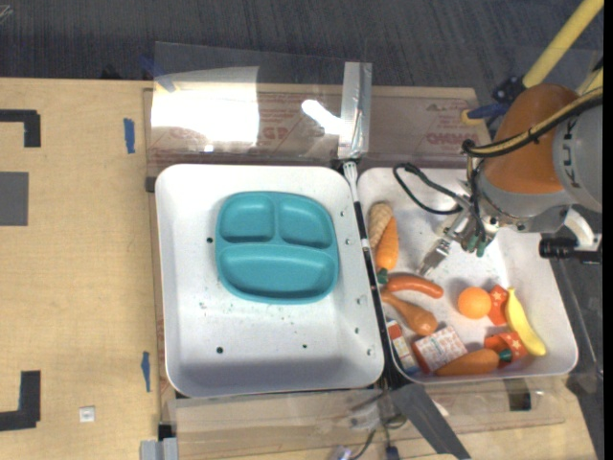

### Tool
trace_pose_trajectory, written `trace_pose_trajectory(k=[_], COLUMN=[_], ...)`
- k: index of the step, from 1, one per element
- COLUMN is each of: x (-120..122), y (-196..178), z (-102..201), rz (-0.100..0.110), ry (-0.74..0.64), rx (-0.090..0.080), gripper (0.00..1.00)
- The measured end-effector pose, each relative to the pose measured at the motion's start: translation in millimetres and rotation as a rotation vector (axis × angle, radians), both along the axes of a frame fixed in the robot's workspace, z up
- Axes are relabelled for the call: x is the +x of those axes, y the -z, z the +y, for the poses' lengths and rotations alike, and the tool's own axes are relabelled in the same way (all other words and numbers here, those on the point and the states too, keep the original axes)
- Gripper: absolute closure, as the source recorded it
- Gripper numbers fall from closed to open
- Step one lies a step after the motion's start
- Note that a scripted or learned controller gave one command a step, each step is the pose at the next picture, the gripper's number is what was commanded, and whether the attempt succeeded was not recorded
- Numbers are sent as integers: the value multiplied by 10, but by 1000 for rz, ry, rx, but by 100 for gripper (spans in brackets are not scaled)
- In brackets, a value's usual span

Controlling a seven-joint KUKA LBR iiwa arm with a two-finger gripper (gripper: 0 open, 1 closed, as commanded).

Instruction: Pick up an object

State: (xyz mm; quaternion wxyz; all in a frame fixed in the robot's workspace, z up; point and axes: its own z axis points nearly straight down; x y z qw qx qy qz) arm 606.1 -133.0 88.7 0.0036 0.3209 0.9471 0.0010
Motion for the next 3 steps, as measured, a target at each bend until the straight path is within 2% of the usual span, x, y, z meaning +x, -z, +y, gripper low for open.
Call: trace_pose_trajectory(k=[1,2,3], x=[-623,522,-356], y=[-6,3,-1], z=[76,-292,-259], rz=[-4,5,-1], ry=[235,265,301], rx=[1,2,1], gripper=[0,0,0])
